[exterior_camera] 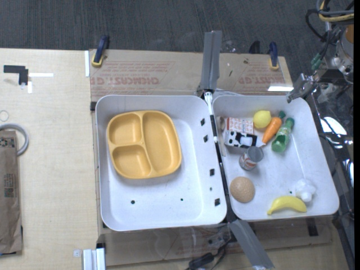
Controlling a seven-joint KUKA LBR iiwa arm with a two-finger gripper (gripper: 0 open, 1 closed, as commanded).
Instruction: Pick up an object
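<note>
The right bin (323,167) holds several small objects. At its back lie a yellow lemon (261,118), an orange carrot (271,129) and a green bottle (281,137). To their left sit a black-and-white carton (241,140) and a red-and-white box (238,124). A small can (251,158) stands near the middle. Toward the front are a brown round ball (242,189), a banana (287,205) and a white lump (305,191). The arm (337,44) is at the top right, and my gripper (302,88) hangs over the bin's back right corner, apart from all the objects.
The left bin (112,207) holds a yellow three-compartment plate (144,144). A metal divider bar (211,61) runs between the bins at the back. Cardboard (152,72) with blue clamps lies behind them. A brown paper bag (8,190) lies on the bench at far left.
</note>
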